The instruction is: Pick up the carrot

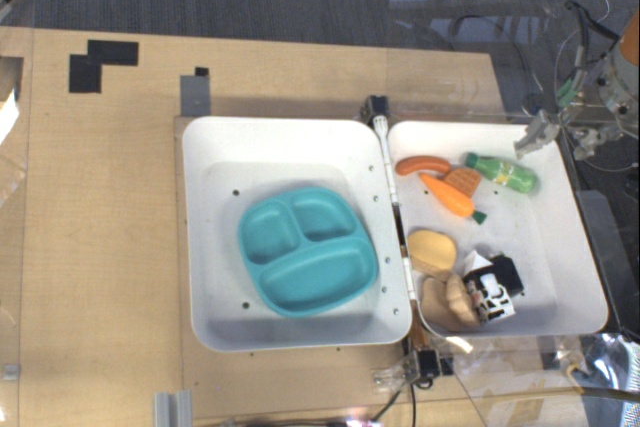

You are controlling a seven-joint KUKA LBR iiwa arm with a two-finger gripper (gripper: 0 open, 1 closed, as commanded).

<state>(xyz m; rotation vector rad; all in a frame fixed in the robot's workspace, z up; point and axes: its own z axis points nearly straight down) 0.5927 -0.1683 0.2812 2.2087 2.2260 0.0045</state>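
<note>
Item: carrot (449, 196). It is lying in the right bin (560, 245), toward the upper left of that bin, slanting with its green stub pointing down and right. A brown waffle-like piece (463, 180) is touching its upper side; a reddish sausage (423, 164) is lying just beside its tip; a green bottle (502, 172) is lying near, to the right.

Other contents, right bin: a pale yellow rounded piece (432, 250), a tan lumpy piece (447, 300), a black-and-white object (493, 288), all grouped near the lower left corner, apart from the carrot.

Left bin (200, 215): it is holding a teal divided plate (306, 250).

Gripper (537, 135): it is hanging over the upper right corner of the right bin, well apart from the carrot, and touching nothing that can be seen. Jaws: too small and blurred here; I cannot tell whether they are apart or together. Nothing is visible between them.

Risks, as judged: the crowding is the main hazard. Jaws closing on the carrot are likely to be catching the waffle piece or nudging the sausage, spoiling the grip. The carrot's taper and slant are inviting a slip if the jaws are closing along its length instead of across it.
</note>
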